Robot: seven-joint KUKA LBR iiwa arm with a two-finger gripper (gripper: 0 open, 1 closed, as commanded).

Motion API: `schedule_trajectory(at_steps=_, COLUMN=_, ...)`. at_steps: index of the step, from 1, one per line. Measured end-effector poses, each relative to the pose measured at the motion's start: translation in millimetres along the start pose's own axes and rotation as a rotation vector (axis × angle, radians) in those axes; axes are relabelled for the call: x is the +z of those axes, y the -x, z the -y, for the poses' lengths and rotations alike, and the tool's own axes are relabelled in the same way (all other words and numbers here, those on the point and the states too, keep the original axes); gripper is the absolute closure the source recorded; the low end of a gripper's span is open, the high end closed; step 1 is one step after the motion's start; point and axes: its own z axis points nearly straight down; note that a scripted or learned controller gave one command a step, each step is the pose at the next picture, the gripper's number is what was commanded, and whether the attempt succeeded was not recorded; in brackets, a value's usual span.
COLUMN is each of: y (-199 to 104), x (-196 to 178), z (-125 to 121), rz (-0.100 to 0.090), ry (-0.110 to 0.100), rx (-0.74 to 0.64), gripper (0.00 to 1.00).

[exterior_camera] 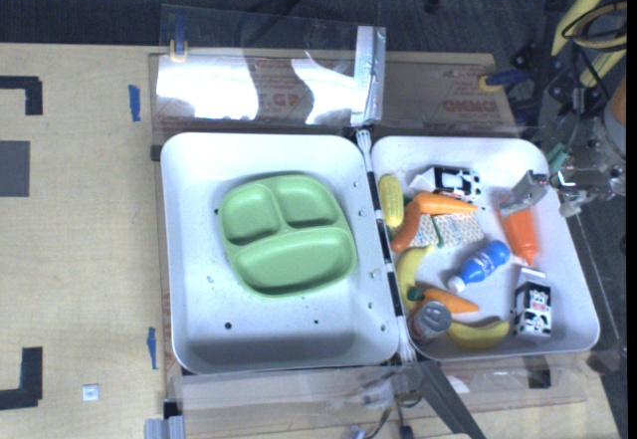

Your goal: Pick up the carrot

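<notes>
- The gripper (526, 190) is at the right side of the right bin (582, 273), above the upper end of an orange carrot-shaped piece. Its grey metal part points down and to the left, and I cannot tell its state from this view.
- The carrot (523, 234) lies just below the gripper, near the right wall of the right bin, almost upright in the picture. If the gripper touches it, I cannot tell.
- Two more orange carrot-like pieces are in the same bin: one (446, 202) in the upper middle, and a smaller one (450, 302) lower, near the banana.
- A blue bottle (481, 263) with a white cap lies tilted in the middle of the bin, to the left of the carrot.
- A small black and white carton (534, 308) stands in the lower right corner; another similar one (454, 179) is near the top.
- A corn cob (391, 199) lies along the left wall, and a banana (478, 330) lies along the bottom edge.
- A round grey can (432, 319) is at the lower left, touching the banana.
- The left bin (189, 258) holds a green divided plate (287, 232) with three compartments.
</notes>
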Motion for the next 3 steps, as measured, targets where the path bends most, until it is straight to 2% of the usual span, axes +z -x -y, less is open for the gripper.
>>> schedule_trajectory(at_steps=1, y=39.6, x=31.7, z=3.2, rz=-0.001, ry=-0.001, rx=0.022, gripper=0.0)
schedule_trajectory(at_steps=2, y=38.6, x=97.3, z=-63.1, rz=0.001, ry=0.002, rx=0.005, gripper=0.0)
schedule_trajectory(at_steps=3, y=54.8, x=87.3, z=-89.9, rz=0.002, ry=0.003, rx=0.189, gripper=0.0)
